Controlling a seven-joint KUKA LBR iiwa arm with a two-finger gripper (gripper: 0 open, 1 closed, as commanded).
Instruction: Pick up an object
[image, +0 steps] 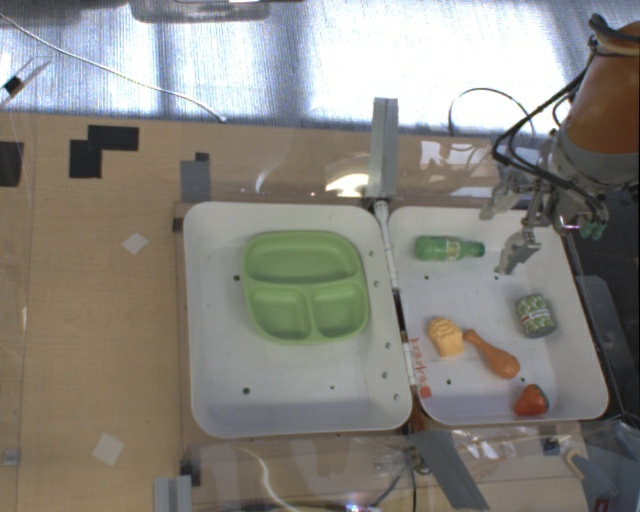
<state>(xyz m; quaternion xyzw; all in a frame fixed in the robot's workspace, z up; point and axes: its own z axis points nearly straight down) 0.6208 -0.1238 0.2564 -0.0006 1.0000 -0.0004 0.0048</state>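
The right bin (590, 400) holds a green bottle (449, 248) lying on its side at the back. A green speckled can (536, 315) sits at the right, a yellow piece (447, 336) touches a brown drumstick-shaped toy (492, 354) in the middle, and a red fruit (531, 401) lies at the front right. My gripper (505, 235) hangs over the bin's back right part, just right of the bottle and above the can. It is open with nothing between its fingers.
The left bin (215, 400) carries a green divided plate (305, 285). A grey post (384, 150) stands at the back where the two bins meet. Cables (520, 130) loop beside the arm's wrist.
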